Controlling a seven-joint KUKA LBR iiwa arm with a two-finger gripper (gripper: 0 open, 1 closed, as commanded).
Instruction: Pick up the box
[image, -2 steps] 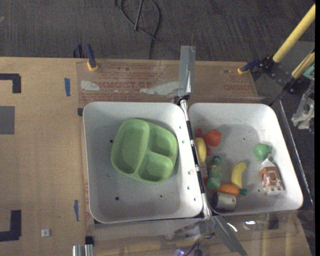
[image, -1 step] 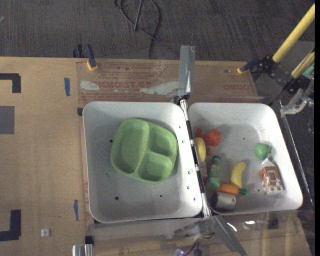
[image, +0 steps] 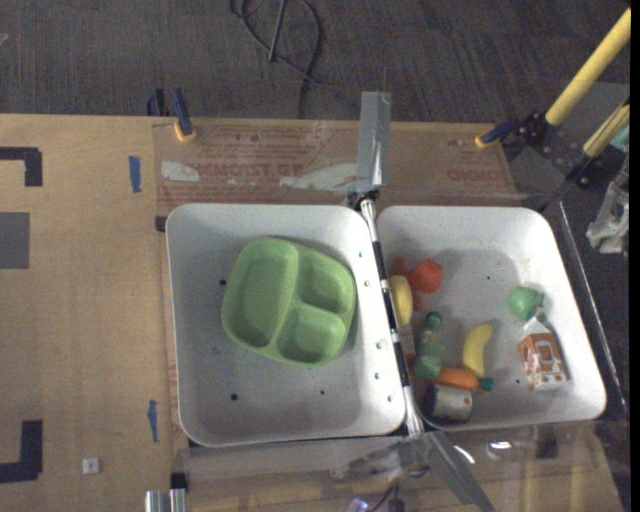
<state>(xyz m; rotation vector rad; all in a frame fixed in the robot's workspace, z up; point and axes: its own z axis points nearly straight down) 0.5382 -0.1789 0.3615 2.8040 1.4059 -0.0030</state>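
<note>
We look down on two shallow white bins set side by side on the bench. The left bin (image: 200, 400) carries a green divided tray (image: 290, 300) — three compartments, lying flat, slightly rotated, in the upper middle of the bin floor.

The right bin (image: 480, 235) holds the small items. The box (image: 541, 360) — white with orange print, carton-shaped — lies near the bin's right wall, in the lower right part, just below a small green piece (image: 524, 301) and apart from everything else. Toward the middle we note a yellow banana (image: 478, 347), tilted, its lower end close to an orange carrot (image: 460, 378). A green bottle-like item (image: 430, 346) stands just left of the banana. Below the carrot, at the bin's lower edge, sits a small can (image: 452, 402). Along the dividing wall: a yellow piece (image: 401, 298) touching or nearly touching an orange-red piece (image: 426, 275).

As for the tool, we cannot tell whether it is apart or together — nothing in this view settles it.

Yellow poles (image: 590, 70) cross the upper right corner beyond the bench.
</note>
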